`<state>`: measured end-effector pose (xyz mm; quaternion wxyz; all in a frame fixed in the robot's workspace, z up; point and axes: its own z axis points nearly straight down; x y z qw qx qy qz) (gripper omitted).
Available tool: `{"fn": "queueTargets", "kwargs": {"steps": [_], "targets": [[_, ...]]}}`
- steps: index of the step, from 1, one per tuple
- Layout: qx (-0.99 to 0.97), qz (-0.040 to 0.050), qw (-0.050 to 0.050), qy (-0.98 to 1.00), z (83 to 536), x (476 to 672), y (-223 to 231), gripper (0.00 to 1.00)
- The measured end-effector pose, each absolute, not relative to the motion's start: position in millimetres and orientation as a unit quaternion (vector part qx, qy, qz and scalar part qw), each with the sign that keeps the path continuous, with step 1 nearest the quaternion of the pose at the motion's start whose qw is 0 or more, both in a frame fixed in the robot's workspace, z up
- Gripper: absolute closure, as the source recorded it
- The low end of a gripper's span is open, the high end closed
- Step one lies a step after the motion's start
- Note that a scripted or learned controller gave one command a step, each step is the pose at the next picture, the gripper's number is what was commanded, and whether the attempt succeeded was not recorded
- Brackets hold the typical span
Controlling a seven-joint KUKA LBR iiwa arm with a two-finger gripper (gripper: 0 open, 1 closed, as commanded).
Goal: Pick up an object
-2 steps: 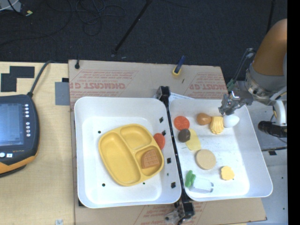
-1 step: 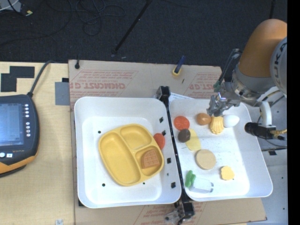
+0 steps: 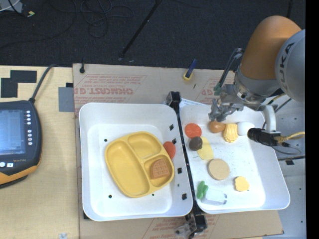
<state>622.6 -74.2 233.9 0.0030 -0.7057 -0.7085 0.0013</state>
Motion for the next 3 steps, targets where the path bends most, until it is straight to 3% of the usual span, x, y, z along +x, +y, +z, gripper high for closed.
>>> {"fn": "queueTargets", "kwargs": {"steps": [1,2,3], "targets": [[-0.708,0.0028,0.003,-0.706,227,612.8,-74,1.0],[-0.707,0.0019,0.002,-0.707,220,632.5,-72,1.0],[-0.707,0.0029,0.003,-0.707,215,623.5,-77,1.0]]}}
